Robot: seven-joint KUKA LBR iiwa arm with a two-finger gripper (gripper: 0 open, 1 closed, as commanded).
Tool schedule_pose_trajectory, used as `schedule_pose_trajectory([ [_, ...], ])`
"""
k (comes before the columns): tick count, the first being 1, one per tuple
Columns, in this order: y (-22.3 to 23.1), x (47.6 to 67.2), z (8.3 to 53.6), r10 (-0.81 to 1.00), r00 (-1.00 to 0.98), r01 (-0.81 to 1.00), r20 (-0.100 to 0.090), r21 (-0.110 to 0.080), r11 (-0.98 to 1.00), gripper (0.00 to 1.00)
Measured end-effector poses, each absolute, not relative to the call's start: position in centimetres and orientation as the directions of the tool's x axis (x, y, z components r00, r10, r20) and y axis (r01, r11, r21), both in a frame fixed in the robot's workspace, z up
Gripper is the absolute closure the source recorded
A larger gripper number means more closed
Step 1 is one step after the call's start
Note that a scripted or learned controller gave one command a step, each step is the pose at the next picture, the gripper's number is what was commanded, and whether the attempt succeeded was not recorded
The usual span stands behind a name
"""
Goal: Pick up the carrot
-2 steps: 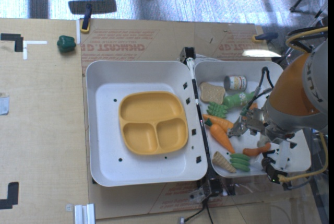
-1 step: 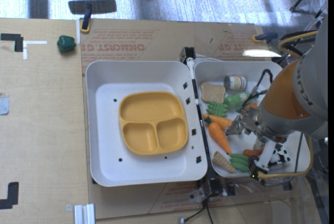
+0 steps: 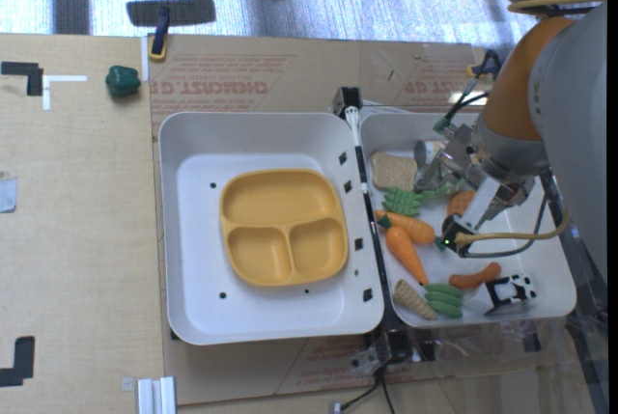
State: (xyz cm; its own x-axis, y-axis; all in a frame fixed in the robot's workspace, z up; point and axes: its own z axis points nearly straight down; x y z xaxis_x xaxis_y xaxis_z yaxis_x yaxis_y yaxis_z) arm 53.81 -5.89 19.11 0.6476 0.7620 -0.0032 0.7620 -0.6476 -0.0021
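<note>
Over the crowded bin [image 3: 546, 282], the gripper [image 3: 431, 167] hangs with its jaws hidden from the overhead camera, so it cannot be told whether they are open or closed. The carrot [image 3: 411, 228] lies near but apart from the jaws, below and slightly left of them in the view, with a second carrot [image 3: 406, 255] touching it on the side away from them. It looks like a light, stiff, smooth toy, apt to slip or roll under a pinch, so the safest hold is probably across its thick middle, away from the tapering tip.
</note>
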Motion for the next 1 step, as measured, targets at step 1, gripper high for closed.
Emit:
schedule_pose_trajectory([
  [1, -14.99, 56.23, 9.86, 0.511, 0.86, 0.511, -0.006, -0.004, -0.86, 0.0],
])
